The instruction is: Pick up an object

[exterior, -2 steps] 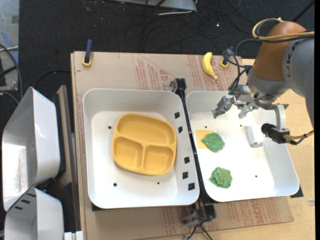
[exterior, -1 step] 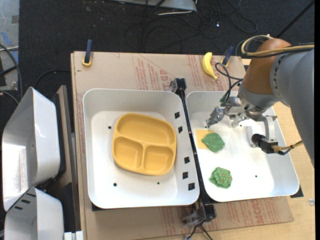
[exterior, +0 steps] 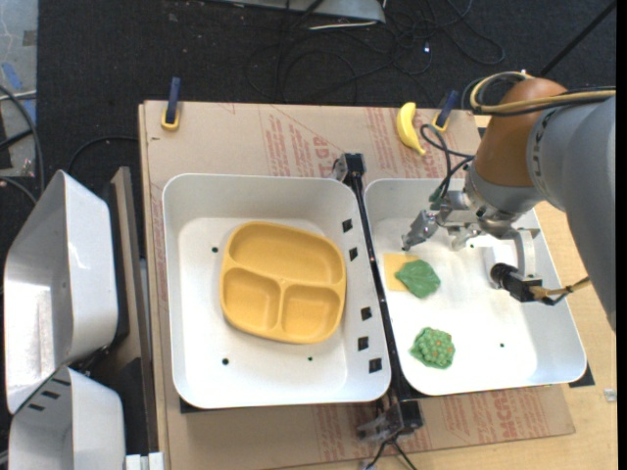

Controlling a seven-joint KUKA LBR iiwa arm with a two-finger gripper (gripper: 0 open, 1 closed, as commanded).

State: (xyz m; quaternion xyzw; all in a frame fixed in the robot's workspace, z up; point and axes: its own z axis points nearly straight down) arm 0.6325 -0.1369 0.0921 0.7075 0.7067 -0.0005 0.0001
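On the worktop, a flat brown board, two shallow white plastic bins are set side by side. The left bin is occupied by a yellow plastic tray with three compartments, which lies near its middle. The right bin is shared by several small things: a pale yellow flat square lies close to the bin's left wall, and a green crinkled leaf-shaped piece rests partly over that square. A second green, bumpy, rounded piece lies nearer the front edge of the same bin, apart from the first.

The grey arm with its orange band is reached in from the right over the far part of the right bin. The hand is held above the bin floor, just beyond the leaf-shaped piece and not touching it. Whether its fingers are wide or narrow cannot be told; nothing is seen between them.

A yellow plastic banana lies on the worktop near its far edge, outside the bins.
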